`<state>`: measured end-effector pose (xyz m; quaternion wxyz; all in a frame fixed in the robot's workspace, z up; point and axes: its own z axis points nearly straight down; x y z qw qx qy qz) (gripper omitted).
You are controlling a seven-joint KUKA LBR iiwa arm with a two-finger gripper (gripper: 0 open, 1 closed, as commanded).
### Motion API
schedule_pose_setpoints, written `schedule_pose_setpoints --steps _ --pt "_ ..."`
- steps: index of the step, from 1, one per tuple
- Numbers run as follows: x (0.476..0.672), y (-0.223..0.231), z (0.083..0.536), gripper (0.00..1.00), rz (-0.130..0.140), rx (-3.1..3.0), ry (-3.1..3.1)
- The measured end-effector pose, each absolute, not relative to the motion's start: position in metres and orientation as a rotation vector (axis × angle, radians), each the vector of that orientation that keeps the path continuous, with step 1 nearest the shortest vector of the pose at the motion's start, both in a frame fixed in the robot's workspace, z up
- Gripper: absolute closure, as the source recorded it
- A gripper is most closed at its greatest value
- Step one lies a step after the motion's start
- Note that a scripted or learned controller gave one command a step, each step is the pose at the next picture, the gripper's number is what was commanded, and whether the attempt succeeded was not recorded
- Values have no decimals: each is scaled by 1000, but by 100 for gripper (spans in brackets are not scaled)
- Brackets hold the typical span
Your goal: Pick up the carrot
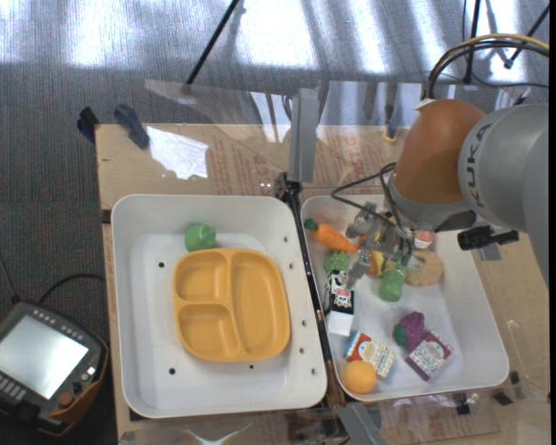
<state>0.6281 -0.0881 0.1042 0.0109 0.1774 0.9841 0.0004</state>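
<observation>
On the wooden surface (130, 170), the left white bin (130, 248) holds a yellow three-compartment plastic tray (230, 304) and, just beyond the tray's far-left corner, a small green rounded toy (200, 237). The right white bin (477, 332), beside the tray's right, holds the orange toy carrot (334, 237) with green top at its far-left corner, an orange ball (360, 376), small printed cartons (371, 352), a purple toy (409, 328) and a green cylinder (392, 284). The tool (375, 239) hangs just right of the carrot; how wide it stands cannot be told.
</observation>
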Motion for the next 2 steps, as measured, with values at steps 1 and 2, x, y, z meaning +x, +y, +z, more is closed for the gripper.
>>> schedule_pose_setpoints --steps 1,2 --pt "638 -89 104 0 6 670 3047" --pt "638 -89 104 0 3 806 3013"
